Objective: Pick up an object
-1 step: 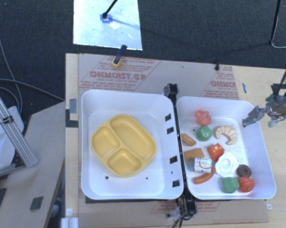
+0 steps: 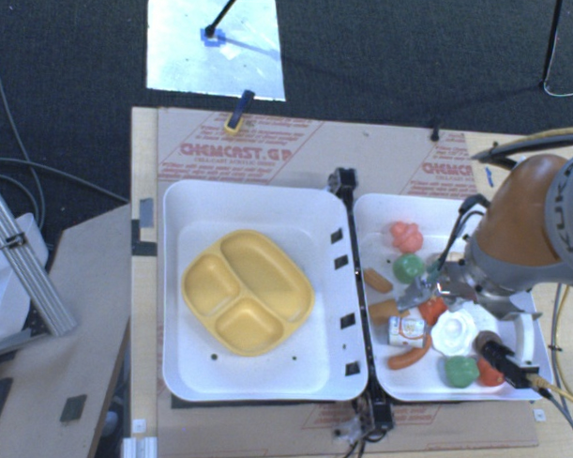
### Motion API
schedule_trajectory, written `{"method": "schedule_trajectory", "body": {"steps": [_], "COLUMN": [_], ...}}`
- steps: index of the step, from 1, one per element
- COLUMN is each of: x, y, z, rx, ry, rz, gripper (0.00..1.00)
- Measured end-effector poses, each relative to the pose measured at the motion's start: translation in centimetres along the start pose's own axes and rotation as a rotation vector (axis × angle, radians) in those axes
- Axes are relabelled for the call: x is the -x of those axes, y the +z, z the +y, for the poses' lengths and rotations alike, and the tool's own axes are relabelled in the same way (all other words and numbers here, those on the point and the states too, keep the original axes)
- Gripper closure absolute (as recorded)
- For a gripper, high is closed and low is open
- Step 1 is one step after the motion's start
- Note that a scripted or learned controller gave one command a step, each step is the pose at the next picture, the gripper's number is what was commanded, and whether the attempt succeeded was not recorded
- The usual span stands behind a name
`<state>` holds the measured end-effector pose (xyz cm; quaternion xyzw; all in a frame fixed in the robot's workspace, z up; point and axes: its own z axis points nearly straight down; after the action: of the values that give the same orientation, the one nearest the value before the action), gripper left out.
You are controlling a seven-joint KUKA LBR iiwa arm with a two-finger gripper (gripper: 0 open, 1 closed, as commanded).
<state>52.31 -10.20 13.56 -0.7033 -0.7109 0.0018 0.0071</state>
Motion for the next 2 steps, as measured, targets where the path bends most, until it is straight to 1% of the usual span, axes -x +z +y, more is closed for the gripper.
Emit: {"method": "schedule_trajectory", "body": {"steps": [1,2], "x": [1.2,1.1], "y": [5.0,3.7], "z": [1.2,1.4], "rx": [0.016,0.021], "ry": [0.009,0.009], "rz": [-0.006,-0.005], "gripper": [0.0,1.0]}}
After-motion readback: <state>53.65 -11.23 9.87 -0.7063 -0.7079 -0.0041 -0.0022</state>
